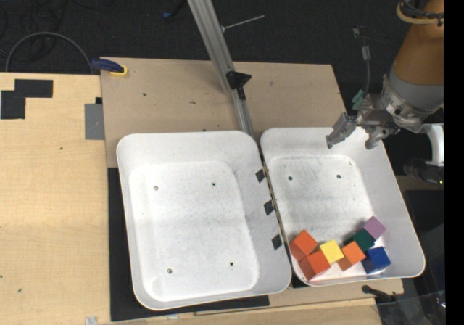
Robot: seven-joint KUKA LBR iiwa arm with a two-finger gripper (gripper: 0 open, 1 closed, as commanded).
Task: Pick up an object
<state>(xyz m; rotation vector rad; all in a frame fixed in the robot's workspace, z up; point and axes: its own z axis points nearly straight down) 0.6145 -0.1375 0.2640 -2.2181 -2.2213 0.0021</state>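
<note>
Several small coloured blocks lie huddled in the near right corner of the right bin (pixel 319 171): an orange-red block (pixel 305 241), a second red-orange one (pixel 316 264), a yellow block (pixel 332 252), an orange block (pixel 353 252), a green block (pixel 363 238), a purple block (pixel 374 228) and a blue block (pixel 376 259). My gripper (pixel 356 133) hangs above the far right rim of that bin, well away from the blocks. Its two fingers stand spread apart, open, with nothing between them.
The left bin (pixel 188 215) sits beside the right one, with black clips along their shared edge. A slanted aluminium bar (pixel 214 37) rises from the back of the bench between the bins. The wooden bench extends left.
</note>
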